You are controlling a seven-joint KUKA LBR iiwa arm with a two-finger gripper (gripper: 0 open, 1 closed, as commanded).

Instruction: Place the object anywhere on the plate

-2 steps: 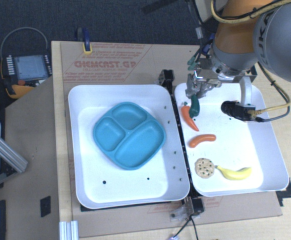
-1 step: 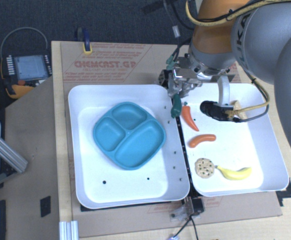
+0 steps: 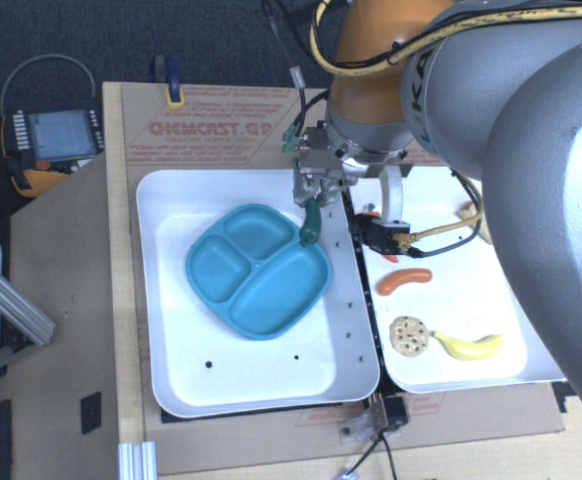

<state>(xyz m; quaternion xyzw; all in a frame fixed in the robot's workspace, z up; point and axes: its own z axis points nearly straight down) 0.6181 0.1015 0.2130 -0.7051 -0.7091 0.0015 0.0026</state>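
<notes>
Gripper (image 3: 311,194) sits over the left bin (image 3: 161,268), near its 1 o'clock corner, just above the plate's (image 3: 259,283) upper right rim. A dark green object (image 3: 311,223), slim and hanging upright, is pinched between the fingers, the jaws closed narrowly on its top end; its lower tip hangs at the plate's 1 o'clock edge, whether touching the rim or just above it I cannot tell. Plate is blue, three compartments, lying in the middle of the left bin, turned at a slant. Right bin (image 3: 506,368): a sausage (image 3: 403,281) near its left wall, a cookie (image 3: 409,335) at 6 o'clock of the sausage, a banana (image 3: 469,345) just beside the cookie at 3 o'clock. A small red item (image 3: 390,257) lies at 11 o'clock of the sausage, partly hidden by a black fitting (image 3: 379,234) on the arm; kind unclear. Orange band (image 3: 386,43) of the arm lies at 12 o'clock of the gripper.
</notes>
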